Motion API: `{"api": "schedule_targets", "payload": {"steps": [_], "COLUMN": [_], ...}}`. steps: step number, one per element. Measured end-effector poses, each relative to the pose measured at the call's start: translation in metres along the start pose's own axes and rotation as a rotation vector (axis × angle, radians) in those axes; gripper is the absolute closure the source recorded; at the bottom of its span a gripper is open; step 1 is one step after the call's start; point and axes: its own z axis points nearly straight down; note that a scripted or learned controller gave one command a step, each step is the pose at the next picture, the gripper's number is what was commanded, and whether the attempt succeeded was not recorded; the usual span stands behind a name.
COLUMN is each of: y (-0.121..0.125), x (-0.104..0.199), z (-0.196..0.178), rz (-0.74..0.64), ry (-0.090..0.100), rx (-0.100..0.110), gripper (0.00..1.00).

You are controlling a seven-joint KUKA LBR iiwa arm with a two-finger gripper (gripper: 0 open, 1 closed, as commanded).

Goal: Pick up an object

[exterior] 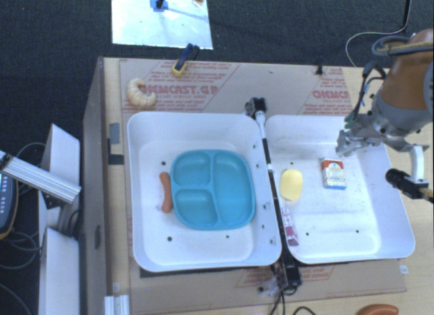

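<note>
In the right bin [397,242] lie a pale yellow rounded object [291,184] near the left wall and a small red, white and blue carton [333,173] near the middle. The left bin [146,242] holds a blue divided plate [212,188] with an orange sausage [165,192] lying beside its left edge. My gripper [347,144] hangs over the right bin's back right part, just above and to the right of the carton and apart from it. Nothing shows in its grasp.
A black bar [266,151] runs along the seam between the bins, with a pink packet [289,227] at its near end. On the bench behind the left bin lie a beige curled object [140,92] and a yellow and blue tool [184,59].
</note>
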Motion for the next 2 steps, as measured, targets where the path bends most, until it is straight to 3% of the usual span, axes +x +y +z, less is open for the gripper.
{"api": "schedule_targets", "payload": {"steps": [1,2], "y": [0.0,-0.001], "x": [0.0,-0.006], "z": [0.001,0.089], "rz": [0.0,0.002], "ry": [0.001,0.002], "rx": [0.002,0.007], "gripper": [0.0,0.0]}}
